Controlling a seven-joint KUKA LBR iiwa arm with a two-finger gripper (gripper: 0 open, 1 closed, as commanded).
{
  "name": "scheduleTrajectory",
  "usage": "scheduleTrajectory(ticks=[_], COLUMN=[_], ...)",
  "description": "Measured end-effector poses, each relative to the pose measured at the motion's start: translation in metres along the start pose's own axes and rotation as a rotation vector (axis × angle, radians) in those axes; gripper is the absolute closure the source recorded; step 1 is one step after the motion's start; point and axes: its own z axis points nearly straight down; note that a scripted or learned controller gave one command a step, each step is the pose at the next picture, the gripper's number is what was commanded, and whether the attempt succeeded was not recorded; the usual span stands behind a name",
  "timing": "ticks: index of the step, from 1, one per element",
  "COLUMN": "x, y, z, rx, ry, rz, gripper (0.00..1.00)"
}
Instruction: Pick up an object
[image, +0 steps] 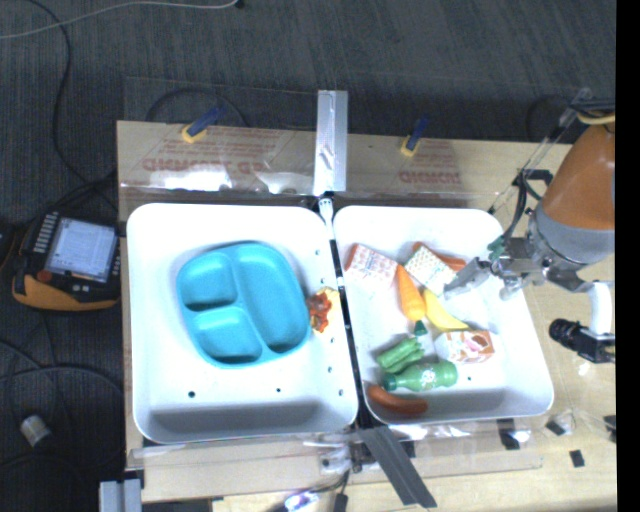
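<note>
Arm: the grey arm with its orange band (590, 180) reaches in from the right, over the right bin's (520, 385) far right side.
Gripper: the gripper (462, 281) points left over the bin; whether it is wide or narrow cannot be told, and nothing shows in it.
Right bin contents: carrot (408, 293), banana (441, 314), green bottle (424, 376), small green pickle-like item (399, 352), red-and-white cartons (370, 263), sausage (397, 402) by the near wall.
Nearest objects: the banana and a checked carton (428, 264) lie just beside the gripper tip.
Left bin: the left bin (150, 400) holds a blue divided plate (243, 301); a small orange-red item (320, 308) lies at its right edge.
</note>
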Motion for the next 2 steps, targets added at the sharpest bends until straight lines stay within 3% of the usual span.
scheduleTrajectory(ticks=[1, 2], x=[0.039, 0.04], y=[0.006, 0.008], z=[0.101, 0.09], rx=[-0.013, -0.017], ry=[-0.006, -0.004], rz=[-0.117, -0.118], gripper=[0.0, 1.0])
